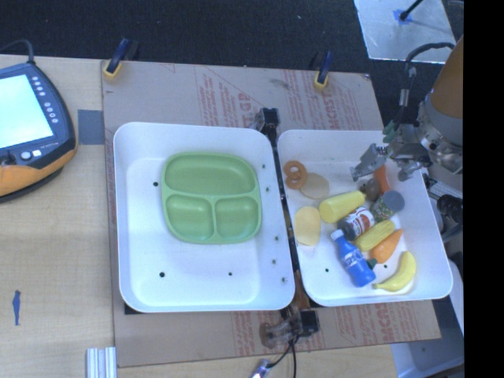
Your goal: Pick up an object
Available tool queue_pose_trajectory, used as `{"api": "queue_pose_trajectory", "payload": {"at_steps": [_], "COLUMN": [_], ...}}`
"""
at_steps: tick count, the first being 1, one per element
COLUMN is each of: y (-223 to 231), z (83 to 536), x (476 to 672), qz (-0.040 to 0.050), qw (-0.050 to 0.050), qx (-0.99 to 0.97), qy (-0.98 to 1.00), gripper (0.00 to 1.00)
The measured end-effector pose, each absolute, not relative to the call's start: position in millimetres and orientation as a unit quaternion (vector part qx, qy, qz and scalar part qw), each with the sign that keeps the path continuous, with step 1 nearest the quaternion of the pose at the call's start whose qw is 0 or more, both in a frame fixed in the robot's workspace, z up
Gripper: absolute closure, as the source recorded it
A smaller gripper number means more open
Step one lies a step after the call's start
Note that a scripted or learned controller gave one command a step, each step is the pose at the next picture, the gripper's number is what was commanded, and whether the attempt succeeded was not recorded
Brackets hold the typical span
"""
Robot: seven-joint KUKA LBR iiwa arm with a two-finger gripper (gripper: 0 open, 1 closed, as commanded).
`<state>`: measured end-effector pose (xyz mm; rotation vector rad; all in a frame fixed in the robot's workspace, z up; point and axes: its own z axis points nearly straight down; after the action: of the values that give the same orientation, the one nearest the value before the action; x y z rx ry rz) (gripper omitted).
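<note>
My pincer [383, 166] is hanging over the back right part of the right bin [315, 291], and I cannot tell how it is set. Right beneath it an orange piece [381, 179] and a dark round thing [387, 204] are lying in the heap of small objects. Just in front of those a yellow cylinder [341, 205] is lying on its side, touching a small bottle with a red label [358, 223]. A blue bottle [352, 261] is lying nearer the front, beside a yellow stick [376, 234], a carrot [386, 246] and a banana [400, 274]. Toward the bin's left side a brown ring [295, 174], a pale disc [315, 186] and a pale yellow oval [307, 224] are sitting. In the left bin [142, 278] a green divided plate [212, 198] is lying flat. A tablet [27, 128] is resting at the bench's far left.
</note>
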<state>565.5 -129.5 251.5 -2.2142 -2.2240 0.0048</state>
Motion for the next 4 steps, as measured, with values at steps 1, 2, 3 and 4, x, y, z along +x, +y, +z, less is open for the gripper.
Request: {"api": "queue_pose_trajectory", "payload": {"at_steps": [1,2,3,4], "y": [-132.6,-148.9,-113.3,-114.8], "z": [94.1,91.9,91.8,101.8], "x": [573.0,523.8,552.9,552.6], "qz": [0.0027,0.0014,0.0014,0.0032], "qw": [0.002,0.001,0.001,0.002], "qx": [-0.705,-0.705,-0.705,-0.704], "qy": [-0.709,-0.709,-0.71,-0.711], "gripper": [0.0,0.0,0.0,1.0]}}
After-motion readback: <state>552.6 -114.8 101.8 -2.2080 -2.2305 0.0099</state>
